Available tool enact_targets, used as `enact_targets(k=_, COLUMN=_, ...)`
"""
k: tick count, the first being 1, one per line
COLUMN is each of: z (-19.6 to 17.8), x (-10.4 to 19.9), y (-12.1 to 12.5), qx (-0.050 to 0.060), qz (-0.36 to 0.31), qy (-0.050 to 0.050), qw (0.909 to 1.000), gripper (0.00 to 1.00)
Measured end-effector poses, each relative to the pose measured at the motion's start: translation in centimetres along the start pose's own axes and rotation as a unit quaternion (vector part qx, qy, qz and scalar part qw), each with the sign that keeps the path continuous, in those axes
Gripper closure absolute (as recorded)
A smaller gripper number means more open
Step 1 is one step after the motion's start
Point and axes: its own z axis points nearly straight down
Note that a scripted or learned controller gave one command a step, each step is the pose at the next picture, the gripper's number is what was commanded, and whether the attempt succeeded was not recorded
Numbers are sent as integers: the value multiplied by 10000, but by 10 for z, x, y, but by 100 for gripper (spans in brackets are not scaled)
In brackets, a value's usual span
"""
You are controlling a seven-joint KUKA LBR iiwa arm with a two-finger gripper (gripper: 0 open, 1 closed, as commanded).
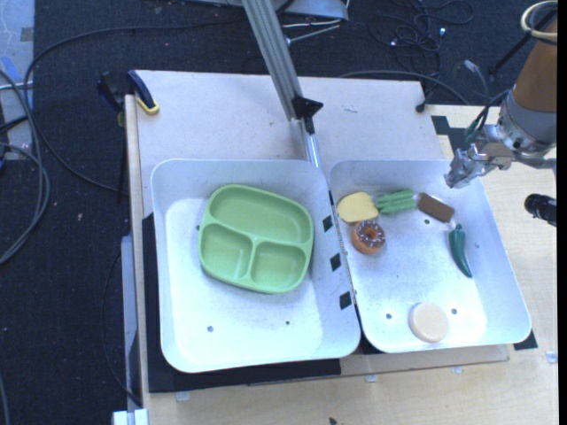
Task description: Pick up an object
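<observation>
- Tool point(461, 173) hangs just above the right bin's point(496, 264) far rim, nothing held; finger state: cannot tell.
- Nearest pick, the brown block point(435, 207), lies inside that rim.
- Risk, I judge: a slightly off descent strikes the rim or nudges the green pepper point(460, 249) beside the block.

We see a green tray point(257, 237) of smooth, faintly glossy plastic, two matt white bins point(239, 339) point(496, 264), a glazed-looking doughnut point(368, 236), and a brushed metal pole point(273, 47); the desk point(532, 379) is perhaps pale wood.

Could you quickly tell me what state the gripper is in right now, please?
Gripper: above the right bin's far edge, near the brown block; nothing seen between its fingers; open or closed cannot be told.
</observation>
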Motion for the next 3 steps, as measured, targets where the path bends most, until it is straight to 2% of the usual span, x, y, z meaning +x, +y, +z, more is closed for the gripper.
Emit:
enact_targets(k=2, z=-21, x=110, y=-30, qx=29, qz=-22, qy=20, qw=10000, gripper=100)
enact_targets(k=3, z=-29, x=167, y=-36, qx=33, qz=-22, qy=17, qw=10000, gripper=100)
